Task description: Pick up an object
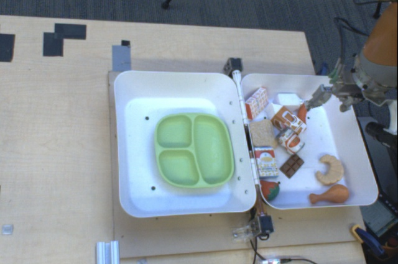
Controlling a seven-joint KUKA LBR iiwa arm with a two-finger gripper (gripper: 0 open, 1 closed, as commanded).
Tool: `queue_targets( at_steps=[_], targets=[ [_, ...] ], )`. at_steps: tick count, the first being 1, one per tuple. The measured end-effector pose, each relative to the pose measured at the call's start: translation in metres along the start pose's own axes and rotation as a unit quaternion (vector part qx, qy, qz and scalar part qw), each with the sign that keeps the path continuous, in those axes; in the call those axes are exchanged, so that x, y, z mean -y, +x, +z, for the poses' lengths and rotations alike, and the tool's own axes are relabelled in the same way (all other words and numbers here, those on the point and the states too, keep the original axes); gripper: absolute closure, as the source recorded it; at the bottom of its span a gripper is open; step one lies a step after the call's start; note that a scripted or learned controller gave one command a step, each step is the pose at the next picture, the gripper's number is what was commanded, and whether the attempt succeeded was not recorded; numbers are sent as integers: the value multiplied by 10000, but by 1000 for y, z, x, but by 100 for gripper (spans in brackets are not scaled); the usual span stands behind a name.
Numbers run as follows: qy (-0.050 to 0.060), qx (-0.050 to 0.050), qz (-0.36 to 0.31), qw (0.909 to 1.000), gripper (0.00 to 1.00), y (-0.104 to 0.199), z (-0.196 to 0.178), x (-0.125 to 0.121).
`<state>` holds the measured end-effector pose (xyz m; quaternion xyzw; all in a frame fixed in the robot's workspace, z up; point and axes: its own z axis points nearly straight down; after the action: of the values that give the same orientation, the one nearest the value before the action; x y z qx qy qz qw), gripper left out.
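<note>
The big green plate (pixel 194 151) sits alone in the left bin (pixel 134 132), the toy food is piled close in the right bin (pixel 364 169), so the gripper (pixel 320 98) over its far edge, above the carrot (pixel 302 111), could bump a box (pixel 290 122) or miss, and I cannot tell how wide it is.

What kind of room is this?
Probably a robot testing lab: a robot arm reaches over two white bins, one with toy food like a croissant, the other with a green divided plate.
</note>
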<state>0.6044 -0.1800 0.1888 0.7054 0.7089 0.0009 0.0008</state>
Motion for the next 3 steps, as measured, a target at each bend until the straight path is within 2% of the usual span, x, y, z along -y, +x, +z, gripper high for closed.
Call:
queue_targets(
  at_steps=[1,2,3],
  targets=[
    [-110,11,13,9999,0,40,77,0],
    [-48,10,17,10000,0,61,100,41],
    [-46,10,3,10000,0,93,100,0]
  ],
)
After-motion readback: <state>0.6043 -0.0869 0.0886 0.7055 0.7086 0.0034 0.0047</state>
